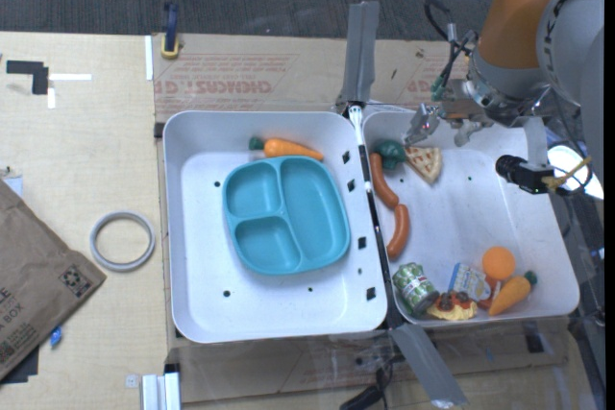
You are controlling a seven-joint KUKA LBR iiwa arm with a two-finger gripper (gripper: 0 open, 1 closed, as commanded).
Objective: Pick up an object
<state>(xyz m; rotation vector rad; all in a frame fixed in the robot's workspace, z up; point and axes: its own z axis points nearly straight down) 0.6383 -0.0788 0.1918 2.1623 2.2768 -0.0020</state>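
Right now the pincer point(444, 122) is hovering at the 12 o'clock end of the right bin point(538, 235), fingers spread, pinching nothing. A pizza slice point(426, 161) is lying just below it, with a green toy point(389, 150) at its 9 o'clock. Two sausages point(391, 208) are lying along the bin's left wall. A can point(414, 286), orange ball point(498, 262) and carrot point(509, 294) are sitting at 6 o'clock. The left bin point(192, 302) is holding a blue divided plate point(285, 212) and another carrot point(291, 149).
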